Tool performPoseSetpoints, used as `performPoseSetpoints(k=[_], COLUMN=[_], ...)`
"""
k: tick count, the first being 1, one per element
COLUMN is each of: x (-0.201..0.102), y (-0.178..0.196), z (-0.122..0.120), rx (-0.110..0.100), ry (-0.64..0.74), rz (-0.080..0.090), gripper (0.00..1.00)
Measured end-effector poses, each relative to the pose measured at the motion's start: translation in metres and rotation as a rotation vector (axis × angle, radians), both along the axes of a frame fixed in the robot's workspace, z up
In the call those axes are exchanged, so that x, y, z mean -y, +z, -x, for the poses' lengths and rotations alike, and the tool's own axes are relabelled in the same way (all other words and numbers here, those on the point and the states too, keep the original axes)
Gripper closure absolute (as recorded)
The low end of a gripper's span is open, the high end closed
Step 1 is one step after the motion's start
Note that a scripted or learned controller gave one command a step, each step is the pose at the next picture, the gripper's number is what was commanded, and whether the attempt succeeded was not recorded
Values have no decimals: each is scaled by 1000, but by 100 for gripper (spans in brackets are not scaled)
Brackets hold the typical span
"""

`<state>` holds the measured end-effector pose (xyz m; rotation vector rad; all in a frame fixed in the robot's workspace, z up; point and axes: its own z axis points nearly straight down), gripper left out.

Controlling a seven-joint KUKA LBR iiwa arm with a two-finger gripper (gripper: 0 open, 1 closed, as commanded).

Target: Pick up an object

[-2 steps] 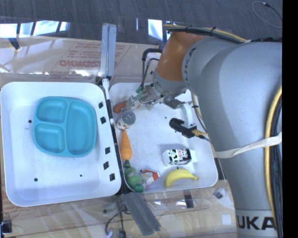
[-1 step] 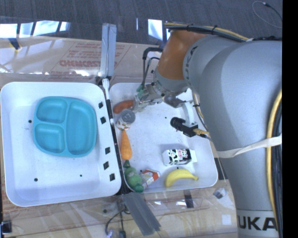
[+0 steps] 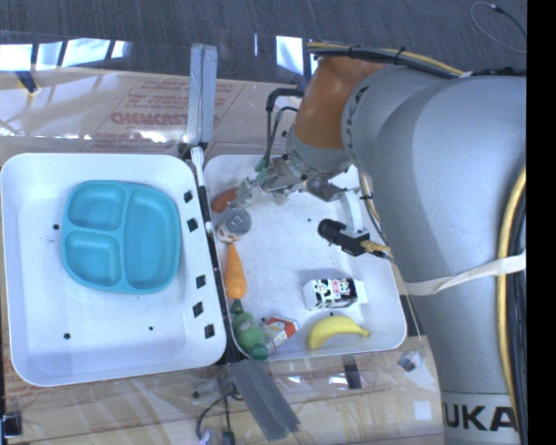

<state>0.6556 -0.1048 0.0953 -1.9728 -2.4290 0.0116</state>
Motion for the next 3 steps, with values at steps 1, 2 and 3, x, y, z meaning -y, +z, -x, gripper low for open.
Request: performPoseSetpoints(k=[1,2,3], x=[-34,43,12], y=[94,-6,-7], z=[46,-1,0], rx=[7,10,5], ry=[159,239,188], rz=[0,0,-1], gripper=[0,0,0])
